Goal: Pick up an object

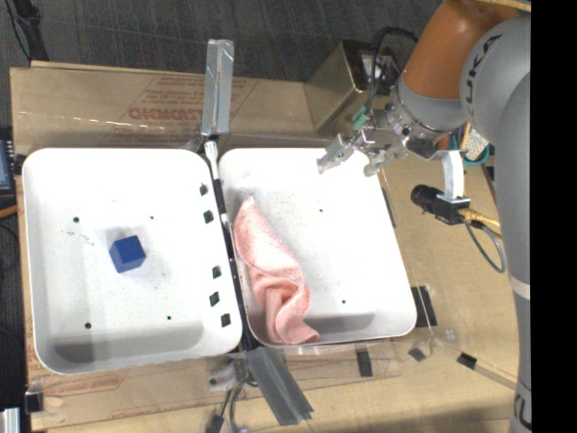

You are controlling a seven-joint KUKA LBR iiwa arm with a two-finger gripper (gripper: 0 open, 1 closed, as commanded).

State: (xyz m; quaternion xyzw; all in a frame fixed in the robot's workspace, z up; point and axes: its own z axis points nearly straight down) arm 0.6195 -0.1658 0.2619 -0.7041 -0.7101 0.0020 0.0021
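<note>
A pink cloth (270,276) lies crumpled along the left side of the right bin (361,242), reaching from mid-bin to its front wall. A small blue cube (128,253) sits in the left bin (54,242), left of its middle. My gripper (352,157) hangs over the back edge of the right bin, well behind and to the right of the cloth. Its two fingers are spread apart with nothing between them.
A metal bracket (217,93) stands upright behind the seam between the bins. Black clips (216,269) line the divider. A black cable fitting (439,202) and wires hang right of the right bin. Cardboard lies under both bins.
</note>
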